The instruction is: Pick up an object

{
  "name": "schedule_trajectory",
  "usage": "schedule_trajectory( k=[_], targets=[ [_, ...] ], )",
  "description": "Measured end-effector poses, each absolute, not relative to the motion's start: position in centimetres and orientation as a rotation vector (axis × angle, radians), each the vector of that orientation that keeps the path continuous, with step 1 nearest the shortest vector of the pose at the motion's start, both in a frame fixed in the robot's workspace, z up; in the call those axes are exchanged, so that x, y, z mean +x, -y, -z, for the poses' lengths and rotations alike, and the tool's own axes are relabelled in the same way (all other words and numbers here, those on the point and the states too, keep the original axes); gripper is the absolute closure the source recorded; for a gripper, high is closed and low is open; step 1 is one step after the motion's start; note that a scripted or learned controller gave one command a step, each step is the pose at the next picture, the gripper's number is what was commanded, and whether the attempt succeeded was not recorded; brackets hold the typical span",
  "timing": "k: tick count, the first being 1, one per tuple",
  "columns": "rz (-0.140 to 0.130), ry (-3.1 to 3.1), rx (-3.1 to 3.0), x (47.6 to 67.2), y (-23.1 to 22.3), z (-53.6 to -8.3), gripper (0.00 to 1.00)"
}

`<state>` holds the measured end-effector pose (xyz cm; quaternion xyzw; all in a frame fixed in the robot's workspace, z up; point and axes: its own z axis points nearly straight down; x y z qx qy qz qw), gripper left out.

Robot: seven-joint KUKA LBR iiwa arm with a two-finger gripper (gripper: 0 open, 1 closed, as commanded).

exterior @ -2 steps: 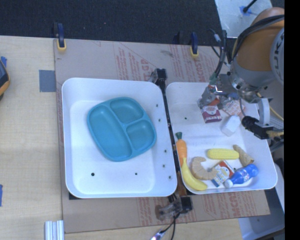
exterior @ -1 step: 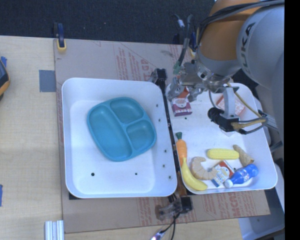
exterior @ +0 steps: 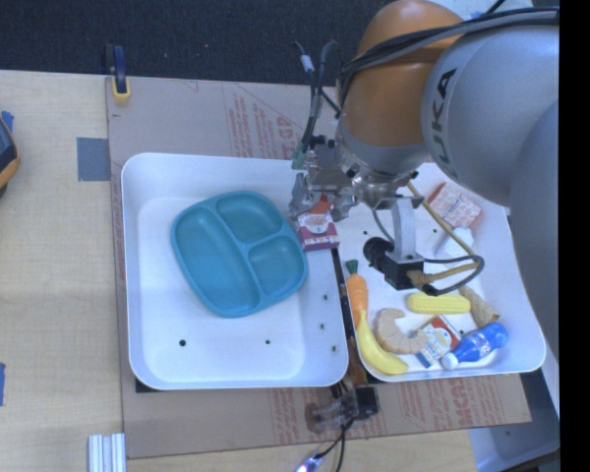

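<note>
Small red-and-white box [exterior: 317, 232] is right at the blue divided plate's [exterior: 238, 254] far right corner, over the seam where the two white bins meet. The gripper [exterior: 320, 205] comes down on it from above, fingers closed in narrow, and the red top of the box looks pinched between them.

Stuff around it, closest to the camera first, all placed off the plate:
- toy banana [exterior: 374, 347], right of the plate and nearer than it, lying along the right bin's [exterior: 526, 308] near-left wall
- blue-and-white bottle [exterior: 477, 345], way off to the plate's right, on its side at about the same depth as the banana
- toy carrot [exterior: 358, 293], just right of the plate's right edge, green end pointing away toward the box
- pink-and-white packet [exterior: 454, 205], far right of the plate and a bit beyond it, half under the arm

The plate itself sits alone in the left bin [exterior: 128, 264], with its corner crowding the box from the left; the carrot is the closest thing on the other side.

The box: small, squarish, red up top, white label band across the middle, darker red along the bottom. Print's too tiny to read.
</note>
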<state>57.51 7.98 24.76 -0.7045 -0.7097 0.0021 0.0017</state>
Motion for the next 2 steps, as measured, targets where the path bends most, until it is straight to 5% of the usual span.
schedule_trajectory(
  k=[1, 2],
  targets=[
    [-0.009, 2.225, -2.214, 60.2, -8.1, -19.1, 1.00],
    [-0.004, 2.227, -2.212, 55.7, -13.1, -25.1, 1.00]
  ],
)
